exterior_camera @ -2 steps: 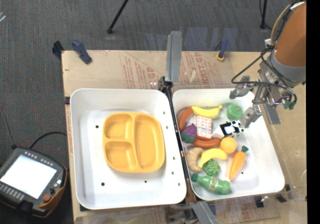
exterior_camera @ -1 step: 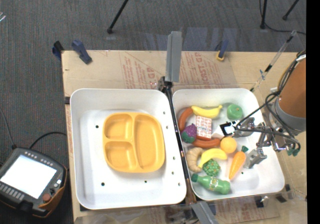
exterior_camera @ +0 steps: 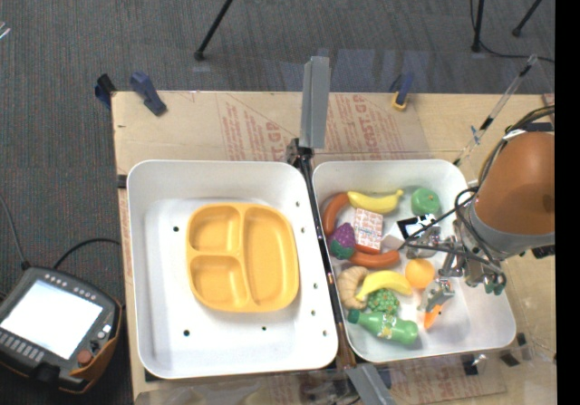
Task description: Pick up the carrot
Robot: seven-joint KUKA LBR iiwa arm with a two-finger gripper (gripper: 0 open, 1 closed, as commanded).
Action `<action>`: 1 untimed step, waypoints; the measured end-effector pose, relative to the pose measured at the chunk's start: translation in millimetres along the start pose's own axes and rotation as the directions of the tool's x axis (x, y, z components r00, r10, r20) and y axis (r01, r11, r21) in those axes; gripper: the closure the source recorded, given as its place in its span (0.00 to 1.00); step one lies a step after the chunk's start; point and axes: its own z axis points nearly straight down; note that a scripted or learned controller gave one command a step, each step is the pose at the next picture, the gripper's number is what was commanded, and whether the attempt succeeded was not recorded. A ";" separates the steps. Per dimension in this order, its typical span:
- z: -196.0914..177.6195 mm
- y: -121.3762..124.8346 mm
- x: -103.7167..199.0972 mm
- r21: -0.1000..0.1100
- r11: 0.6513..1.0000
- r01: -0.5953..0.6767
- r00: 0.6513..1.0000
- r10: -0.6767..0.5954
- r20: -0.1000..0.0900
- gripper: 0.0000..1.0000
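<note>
The carrot is a small orange piece with a green end, lying in the right bin near its front right. My gripper hangs directly over the carrot's upper end, at or just above it, reaching in from the grey wrist with the orange band on the right. Its metal parts cover the carrot's top, so contact is unclear.
Crowded left of the carrot are an orange, a banana, a green bottle, a croissant, sausages, grapes and a second banana. A yellow divided plate sits in the left bin.
</note>
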 end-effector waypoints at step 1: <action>13.9 -3.8 49.4 -0.001 1.000 -0.027 1.000 0.027 -0.010 0.00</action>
